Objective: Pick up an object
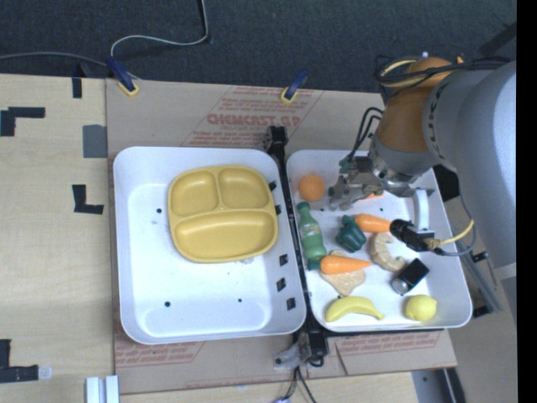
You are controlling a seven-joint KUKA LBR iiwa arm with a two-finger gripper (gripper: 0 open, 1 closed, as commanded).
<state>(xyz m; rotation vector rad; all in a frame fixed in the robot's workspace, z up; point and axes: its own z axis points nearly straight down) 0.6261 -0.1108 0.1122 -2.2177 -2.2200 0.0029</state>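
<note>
Orange round toy fruit (pixel 311 187) sits at the far left corner of the right white bin (pixel 453 305), just beside the grey two-finger gripper (pixel 346 193), apart from it. Nothing shows between the fingers; whether they are wide or narrow, I cannot tell. Judging by this, the grasp and lift remain undone.

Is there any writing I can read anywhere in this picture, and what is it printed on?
"CHEMCAST GP": red print on the brown sheet above the two bins.
More red print beside and below it, and along the sheet's bottom edge: too small and blurred to read.
</note>
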